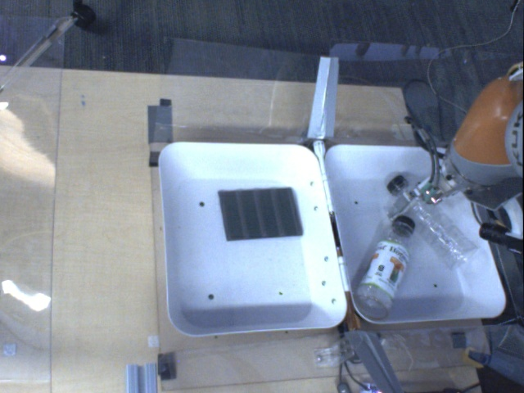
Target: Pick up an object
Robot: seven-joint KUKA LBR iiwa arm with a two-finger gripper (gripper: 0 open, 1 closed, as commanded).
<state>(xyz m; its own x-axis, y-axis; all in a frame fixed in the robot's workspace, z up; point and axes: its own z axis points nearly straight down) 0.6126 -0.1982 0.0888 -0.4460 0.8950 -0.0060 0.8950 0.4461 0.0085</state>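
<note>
Reaching in from the right, the grey arm (491,137) with its orange band sits over the far right part of the right bin (360,178). Gripper (431,188) is low, near the bin's upper right area, tip pointing down-left toward the bin floor. Whether it is open or closed, cannot tell; the tip is small and tangled with shiny parts, and nothing is clearly seen clamped in it.

Right bin contents: a clear plastic bottle (442,232) lying on its side, just below the gripper tip, slanting down to the right, black cap (404,224) at its left end. It looks very close to the gripper, contact unclear. A second bottle (385,275) with a green, orange and white label lies on its side lower in the bin, neck toward upper right, base toward the bin's near edge by the divider side. A small dark round object (396,183), maybe a loose cap, sits just left of the gripper.

Left bin (188,301) holds a dark grey ribbed rectangular pad (260,213), lying flat near its centre, well apart from the arm.

Both bins rest side by side on a light wooden bench (98,219), touching along a metal divider strip (322,97) at the far edge
</note>
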